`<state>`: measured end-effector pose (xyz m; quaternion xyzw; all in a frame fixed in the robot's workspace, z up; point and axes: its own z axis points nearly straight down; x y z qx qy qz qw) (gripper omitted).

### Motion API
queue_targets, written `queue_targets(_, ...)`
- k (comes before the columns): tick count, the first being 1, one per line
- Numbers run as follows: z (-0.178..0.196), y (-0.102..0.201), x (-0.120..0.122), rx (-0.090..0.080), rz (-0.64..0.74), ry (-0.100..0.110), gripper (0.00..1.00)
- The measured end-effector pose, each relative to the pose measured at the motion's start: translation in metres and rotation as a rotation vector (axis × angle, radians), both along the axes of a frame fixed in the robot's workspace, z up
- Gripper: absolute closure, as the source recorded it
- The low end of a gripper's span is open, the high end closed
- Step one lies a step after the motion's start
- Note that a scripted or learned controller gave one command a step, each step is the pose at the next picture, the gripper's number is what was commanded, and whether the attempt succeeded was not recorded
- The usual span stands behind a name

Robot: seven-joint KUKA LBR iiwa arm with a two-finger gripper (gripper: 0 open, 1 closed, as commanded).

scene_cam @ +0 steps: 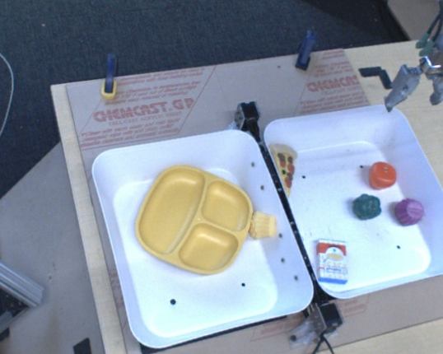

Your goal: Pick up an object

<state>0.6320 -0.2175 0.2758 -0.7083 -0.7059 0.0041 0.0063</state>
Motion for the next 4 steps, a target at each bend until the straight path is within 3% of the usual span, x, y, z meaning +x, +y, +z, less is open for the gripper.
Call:
queue_targets(1,0.009,0.001,0.002,-0.003,0.004,-0.014,0.00)
queue_targets(3,-0.082,0.000,-0.007,-0.002,0.003,-0.009,0.00)
queue_targets(4,-0.144,0.003,-0.007,-0.002,0.004,-0.010,0.00)
